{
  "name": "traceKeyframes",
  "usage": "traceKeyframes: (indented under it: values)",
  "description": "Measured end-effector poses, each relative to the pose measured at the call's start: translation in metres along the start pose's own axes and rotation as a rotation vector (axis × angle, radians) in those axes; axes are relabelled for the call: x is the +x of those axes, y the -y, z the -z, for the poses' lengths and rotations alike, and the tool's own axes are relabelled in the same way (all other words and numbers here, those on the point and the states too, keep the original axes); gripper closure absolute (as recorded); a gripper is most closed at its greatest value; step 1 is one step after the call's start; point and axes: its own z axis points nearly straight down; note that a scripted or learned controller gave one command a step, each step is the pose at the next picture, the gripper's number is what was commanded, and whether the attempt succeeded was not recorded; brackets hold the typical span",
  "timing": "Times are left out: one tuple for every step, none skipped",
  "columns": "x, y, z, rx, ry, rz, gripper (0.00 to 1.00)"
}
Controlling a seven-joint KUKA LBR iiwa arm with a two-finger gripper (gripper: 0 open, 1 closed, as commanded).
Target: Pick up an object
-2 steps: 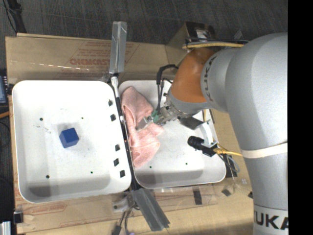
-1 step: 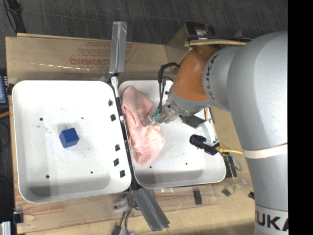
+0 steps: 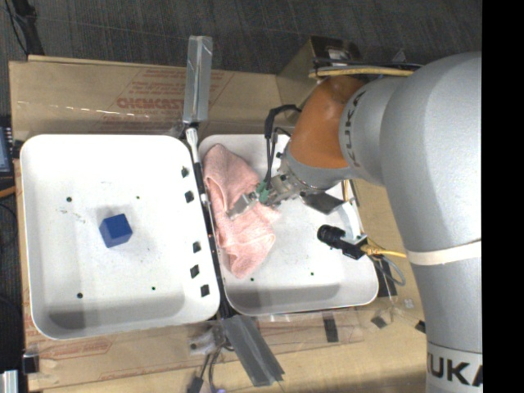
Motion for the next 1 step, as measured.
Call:
traceKeyframes:
  values:
    - [-0.0018,0.0365,-0.0107,-0.002,0.000,0.040,0.00]
